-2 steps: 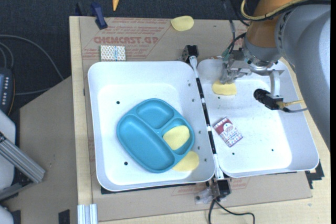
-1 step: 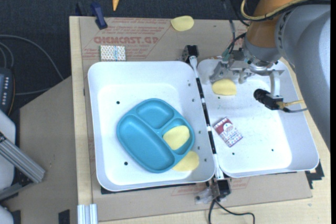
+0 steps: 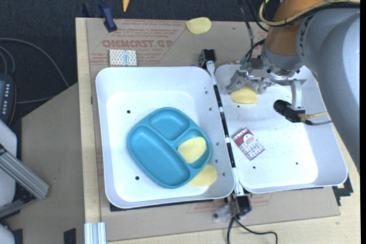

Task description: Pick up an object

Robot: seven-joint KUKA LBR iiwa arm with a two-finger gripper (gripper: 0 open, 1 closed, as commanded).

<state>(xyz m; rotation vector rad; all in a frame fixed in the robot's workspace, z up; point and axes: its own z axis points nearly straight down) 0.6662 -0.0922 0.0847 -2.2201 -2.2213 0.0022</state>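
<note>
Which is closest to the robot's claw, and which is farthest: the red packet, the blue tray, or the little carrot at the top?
From the gripper, at the back of the right bin:
1. The red packet, in the same right bin, nearer the front.
2. The blue tray, across in the left bin.
3. The little carrot, outside the bins at the far left on the dark floor.
</note>
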